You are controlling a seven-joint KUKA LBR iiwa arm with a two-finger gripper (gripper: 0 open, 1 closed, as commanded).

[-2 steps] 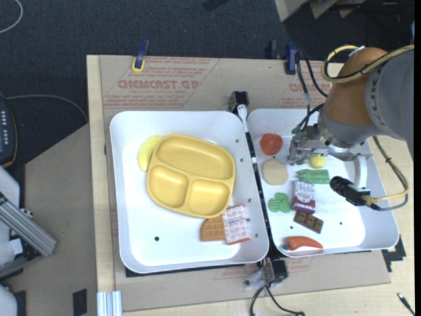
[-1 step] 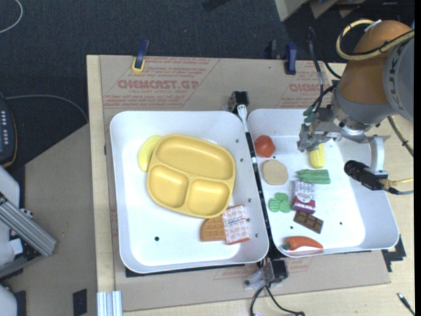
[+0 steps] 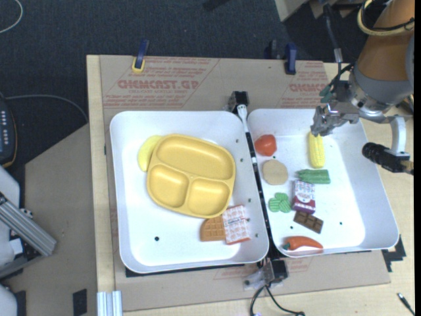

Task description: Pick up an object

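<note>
Camera view has your gripper (image 3: 322,125) over the right bin's (image 3: 378,196) far edge, can't tell its state, just above the corn cob (image 3: 317,149): light, rigid, slippery plastic, so pinch mid-length.

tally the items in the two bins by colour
Yellow: 3 – divided tray, piece under its left edge, corn cob
Red: 2 – tomato, chilli pepper
Green: 2 – long piece, leafy piece
Tan or brown: 3 – round biscuit, waffle, chocolate bar
Printed packets: 2 – left bin, right bin
Total: 12
</note>
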